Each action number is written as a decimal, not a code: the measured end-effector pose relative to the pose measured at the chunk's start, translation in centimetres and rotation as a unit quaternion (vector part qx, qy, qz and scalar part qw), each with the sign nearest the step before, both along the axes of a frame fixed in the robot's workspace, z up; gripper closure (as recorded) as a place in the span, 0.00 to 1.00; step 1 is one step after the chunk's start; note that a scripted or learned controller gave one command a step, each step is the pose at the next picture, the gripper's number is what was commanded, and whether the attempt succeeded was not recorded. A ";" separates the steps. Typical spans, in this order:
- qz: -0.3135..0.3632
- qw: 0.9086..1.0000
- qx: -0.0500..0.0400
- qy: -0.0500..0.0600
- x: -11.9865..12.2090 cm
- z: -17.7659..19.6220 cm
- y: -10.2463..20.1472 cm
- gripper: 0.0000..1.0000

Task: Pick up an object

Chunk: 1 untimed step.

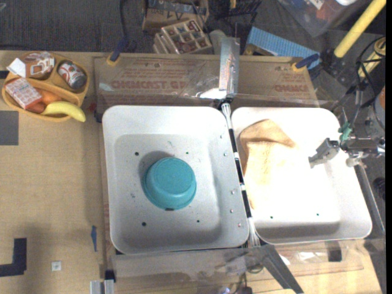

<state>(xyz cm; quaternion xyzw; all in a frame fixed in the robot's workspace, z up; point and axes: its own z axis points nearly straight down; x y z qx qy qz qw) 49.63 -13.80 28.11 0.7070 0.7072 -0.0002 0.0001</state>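
Teal bowl (170, 183) in left bin (122, 127); tan cloth (263, 149) in right bin (343, 222).

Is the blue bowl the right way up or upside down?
Upside down. The blue bowl in the left bin shows a smooth rounded back with a flat circle on top, not a hollow inside.

You see a small grey metal two-finger gripper (320, 155) | pale, angular finger piece with dark mounting hardware behind | teal-green accent near wrist | thin dark cables alongside | finer markings unresolved.
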 end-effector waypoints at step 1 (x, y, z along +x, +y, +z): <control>0.035 0.999 0.000 0.001 4.0 -3.5 2.9 0.00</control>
